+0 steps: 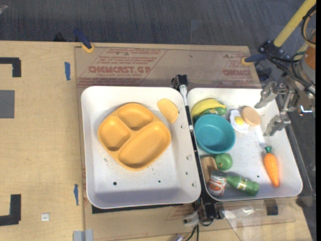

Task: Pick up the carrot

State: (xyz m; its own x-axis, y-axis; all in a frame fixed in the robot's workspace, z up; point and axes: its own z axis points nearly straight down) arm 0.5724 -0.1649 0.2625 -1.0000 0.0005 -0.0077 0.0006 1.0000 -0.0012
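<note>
Gripper [275, 115] hangs over the right bin's [295, 187] far right corner, fingers spread, holding nothing. Carrot [271, 168] lies flat near the right wall, green top toward the gripper, well clear of the bottle [242, 184] and bowl [214, 133]. Recommended: come nearer and lower, straddle the carrot across its thick middle, close squarely. Wrist and arm are cut off at the edge; fingertip detail is indistinct against the wall.

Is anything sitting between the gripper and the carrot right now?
Nothing visible. The gripper hangs over the right bin, just above the carrot in the view, with bare bin floor between them. The egg lies off to the side.
</note>
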